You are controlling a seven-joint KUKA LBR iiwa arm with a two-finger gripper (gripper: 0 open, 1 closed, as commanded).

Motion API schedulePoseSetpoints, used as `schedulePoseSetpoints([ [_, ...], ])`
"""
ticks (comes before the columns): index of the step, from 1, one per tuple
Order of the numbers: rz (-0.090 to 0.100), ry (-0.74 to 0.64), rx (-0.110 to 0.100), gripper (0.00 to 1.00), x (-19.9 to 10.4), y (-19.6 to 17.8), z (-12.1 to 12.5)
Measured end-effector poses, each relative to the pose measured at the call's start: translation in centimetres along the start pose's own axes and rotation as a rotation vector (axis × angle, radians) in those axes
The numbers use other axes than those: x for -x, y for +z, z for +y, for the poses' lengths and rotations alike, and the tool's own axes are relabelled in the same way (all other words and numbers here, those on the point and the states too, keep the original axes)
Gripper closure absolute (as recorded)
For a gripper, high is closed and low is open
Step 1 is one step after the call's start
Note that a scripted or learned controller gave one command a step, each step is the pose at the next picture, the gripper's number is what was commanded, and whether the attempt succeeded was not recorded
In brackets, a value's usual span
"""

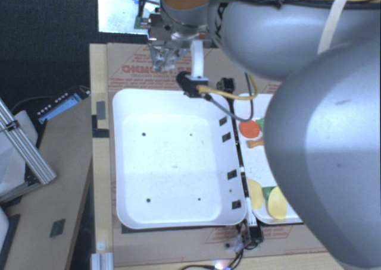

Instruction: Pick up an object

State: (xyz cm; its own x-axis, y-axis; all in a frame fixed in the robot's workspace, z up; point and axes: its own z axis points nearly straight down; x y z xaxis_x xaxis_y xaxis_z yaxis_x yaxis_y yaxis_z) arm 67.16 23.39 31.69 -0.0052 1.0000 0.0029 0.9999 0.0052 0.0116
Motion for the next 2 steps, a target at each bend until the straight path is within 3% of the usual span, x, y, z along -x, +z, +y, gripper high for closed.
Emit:
schedulePoseSetpoints([
  [1,0.004,-0.002,0.005,1.0,-0.1,-13.8,-1.9],
  [2,-0.003,-0.004,-0.02,1.0,-0.3,-7.9,-15.2],
])
